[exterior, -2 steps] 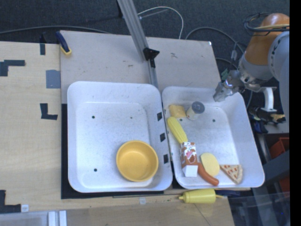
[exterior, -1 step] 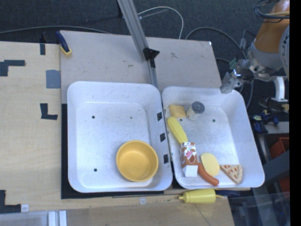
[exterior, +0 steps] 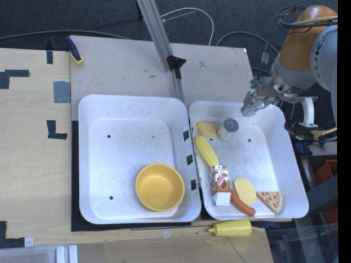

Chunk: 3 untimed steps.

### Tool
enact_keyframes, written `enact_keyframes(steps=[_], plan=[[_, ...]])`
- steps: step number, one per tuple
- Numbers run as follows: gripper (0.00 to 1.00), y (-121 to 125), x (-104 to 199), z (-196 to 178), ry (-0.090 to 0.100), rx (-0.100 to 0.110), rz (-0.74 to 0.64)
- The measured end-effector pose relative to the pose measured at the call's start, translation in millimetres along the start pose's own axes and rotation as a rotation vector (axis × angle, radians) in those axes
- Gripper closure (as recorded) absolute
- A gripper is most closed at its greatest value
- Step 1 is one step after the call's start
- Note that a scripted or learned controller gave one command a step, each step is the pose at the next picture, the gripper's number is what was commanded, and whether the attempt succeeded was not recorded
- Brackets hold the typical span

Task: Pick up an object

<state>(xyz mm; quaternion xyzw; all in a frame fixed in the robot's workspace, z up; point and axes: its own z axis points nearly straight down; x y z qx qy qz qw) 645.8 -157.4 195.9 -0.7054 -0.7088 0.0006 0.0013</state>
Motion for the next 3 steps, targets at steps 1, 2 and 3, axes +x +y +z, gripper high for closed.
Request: enact_keyframes(steps=[1, 2, 3], plan=[[1.00, -22, 53, 6, 0.001, 0.002, 0.000], [1.00, -48, 96, -6, 0.001, 0.000, -0.001], [1.00, -62, 140, -16, 0.001, 0.000, -0.002]])
